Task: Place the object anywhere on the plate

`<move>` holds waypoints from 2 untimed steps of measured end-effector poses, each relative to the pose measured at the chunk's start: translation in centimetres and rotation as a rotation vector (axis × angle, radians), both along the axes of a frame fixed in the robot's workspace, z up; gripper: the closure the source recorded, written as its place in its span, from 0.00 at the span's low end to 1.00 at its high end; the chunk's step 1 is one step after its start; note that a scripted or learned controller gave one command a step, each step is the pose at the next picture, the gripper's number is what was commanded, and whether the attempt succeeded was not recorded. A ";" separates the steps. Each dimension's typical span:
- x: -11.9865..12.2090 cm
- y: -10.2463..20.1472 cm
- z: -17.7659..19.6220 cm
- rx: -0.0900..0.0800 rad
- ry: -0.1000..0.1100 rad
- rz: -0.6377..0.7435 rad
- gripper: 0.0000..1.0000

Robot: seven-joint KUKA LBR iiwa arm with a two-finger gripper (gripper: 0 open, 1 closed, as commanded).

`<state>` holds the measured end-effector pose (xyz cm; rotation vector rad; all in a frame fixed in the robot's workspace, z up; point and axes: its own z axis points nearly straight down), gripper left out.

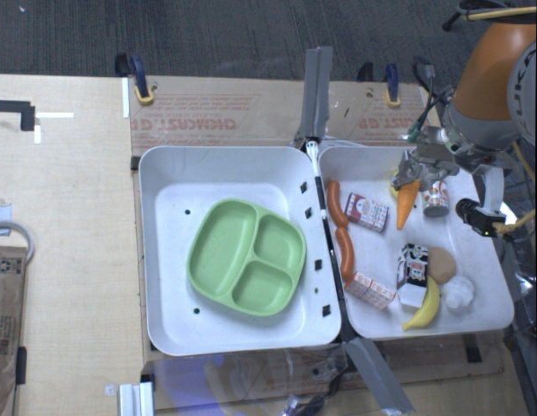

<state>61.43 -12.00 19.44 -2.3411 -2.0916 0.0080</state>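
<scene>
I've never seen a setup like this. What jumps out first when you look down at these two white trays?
The pale green three-compartment plate stands out, lying in the left shallow white bin. The right shallow white bin is crowded with toy food: an orange carrot, two reddish sausages, a yellow banana and small cartons. At its far right corner hangs the grey arm with its orange band, its gripper just above the carrot's top.

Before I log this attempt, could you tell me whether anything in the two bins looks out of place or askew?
The carrot hangs tip-down at the gripper above the right bin rather than lying among the other food. The green plate sits skewed in the left bin. Nothing looks spilled or damaged.
</scene>
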 end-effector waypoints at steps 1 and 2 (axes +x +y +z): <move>-4.7 5.5 -0.5 0.003 0.000 0.331 1.00; -1.3 4.8 -0.5 0.003 -0.001 0.347 1.00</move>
